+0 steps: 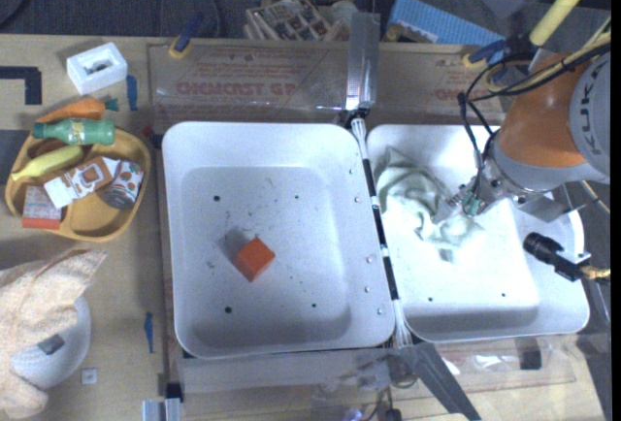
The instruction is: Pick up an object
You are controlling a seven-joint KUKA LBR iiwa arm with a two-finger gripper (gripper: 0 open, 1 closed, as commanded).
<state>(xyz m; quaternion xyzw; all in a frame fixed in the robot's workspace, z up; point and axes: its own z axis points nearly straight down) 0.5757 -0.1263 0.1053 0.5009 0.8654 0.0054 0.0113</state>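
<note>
You are looking down on two white bins sitting side by side on the bench. In the left bin (194,157), an orange block (256,258) is lying alone near the middle of the floor, tilted so one corner is pointing toward you. In the right bin (505,298), a crumpled pale cloth (412,196) is lying bunched in the upper left part, close to the wall shared with the left bin. The arm (553,128) is reaching in from the right, its orange band showing above the wrist, and the gripper (464,208) is sitting low over the right edge of the cloth, touching or nearly touching it. You cannot tell whether it is open, closed or gripping any cloth, since it is too small and blurred against the fabric. Off to the left of the bins, a yellow bowl (107,220) is holding a green bottle (76,131) and other small items.
</note>
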